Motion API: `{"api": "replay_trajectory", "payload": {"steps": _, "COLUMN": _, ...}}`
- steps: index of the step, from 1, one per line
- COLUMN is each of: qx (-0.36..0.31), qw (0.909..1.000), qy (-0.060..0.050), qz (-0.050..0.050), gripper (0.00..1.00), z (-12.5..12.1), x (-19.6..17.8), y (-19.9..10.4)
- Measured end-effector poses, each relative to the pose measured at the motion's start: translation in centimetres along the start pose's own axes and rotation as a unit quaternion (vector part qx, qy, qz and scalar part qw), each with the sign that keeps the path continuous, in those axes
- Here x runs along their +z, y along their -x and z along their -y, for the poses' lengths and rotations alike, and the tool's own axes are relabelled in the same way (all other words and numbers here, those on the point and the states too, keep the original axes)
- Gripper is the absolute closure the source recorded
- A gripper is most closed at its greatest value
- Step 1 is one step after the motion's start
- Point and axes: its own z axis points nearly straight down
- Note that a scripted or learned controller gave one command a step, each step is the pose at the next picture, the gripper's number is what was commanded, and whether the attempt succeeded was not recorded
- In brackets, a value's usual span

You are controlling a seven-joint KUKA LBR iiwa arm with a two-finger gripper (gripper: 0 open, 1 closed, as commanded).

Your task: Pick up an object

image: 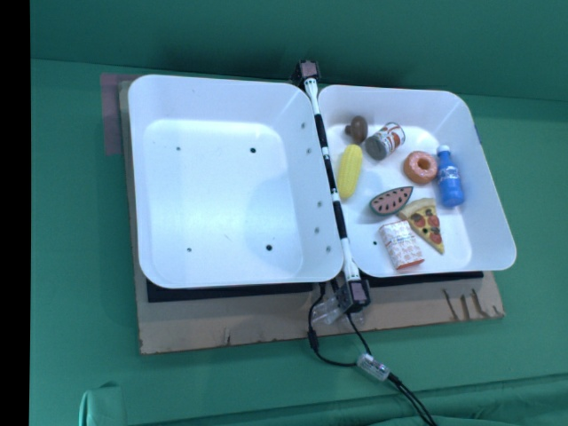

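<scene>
Right shallow white plastic bin [497,238] holds all items. Landmark: orange ring doughnut [420,167]. Just right: blue bottle with white cap [449,177]. Left: tilted tin can [384,141], brown lump [357,129]. Further left: yellow corn cob [350,171]. Below: watermelon slice [391,201], pizza wedge [425,223], red-white carton [401,244].

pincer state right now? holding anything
Pincer: its state cannot be told from the camera view. All the toy items, such as the blue bottle and corn cob, lie in the right bin.
</scene>
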Motion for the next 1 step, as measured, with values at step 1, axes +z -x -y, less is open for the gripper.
{"api": "replay_trajectory", "payload": {"steps": 1, "qx": 0.000, "qw": 1.0000, "qy": 0.000, "qz": 0.000, "gripper": 0.00, "z": 0.00, "x": 0.00, "y": 0.00}}
